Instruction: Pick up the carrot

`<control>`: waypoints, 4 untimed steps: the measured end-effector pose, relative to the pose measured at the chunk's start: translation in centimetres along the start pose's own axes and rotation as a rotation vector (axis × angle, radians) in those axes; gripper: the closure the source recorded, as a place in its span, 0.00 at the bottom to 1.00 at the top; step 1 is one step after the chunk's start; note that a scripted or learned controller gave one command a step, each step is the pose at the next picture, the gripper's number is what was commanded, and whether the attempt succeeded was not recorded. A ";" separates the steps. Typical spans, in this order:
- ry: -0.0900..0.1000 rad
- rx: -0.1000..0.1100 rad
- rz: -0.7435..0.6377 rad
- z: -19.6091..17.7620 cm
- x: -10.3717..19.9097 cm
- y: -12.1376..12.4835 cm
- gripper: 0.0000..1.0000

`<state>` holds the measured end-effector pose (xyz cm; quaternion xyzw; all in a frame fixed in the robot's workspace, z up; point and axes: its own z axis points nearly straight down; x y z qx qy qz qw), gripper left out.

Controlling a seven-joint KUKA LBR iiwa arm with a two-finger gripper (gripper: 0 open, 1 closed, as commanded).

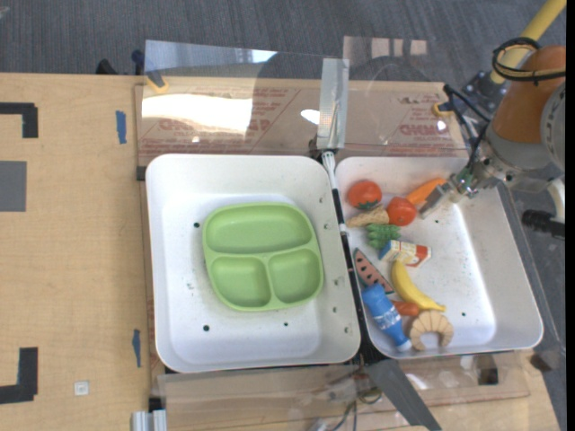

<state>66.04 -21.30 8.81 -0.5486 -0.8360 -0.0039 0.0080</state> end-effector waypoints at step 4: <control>-0.004 0.015 0.958 0.1 2.2 -0.4 0.00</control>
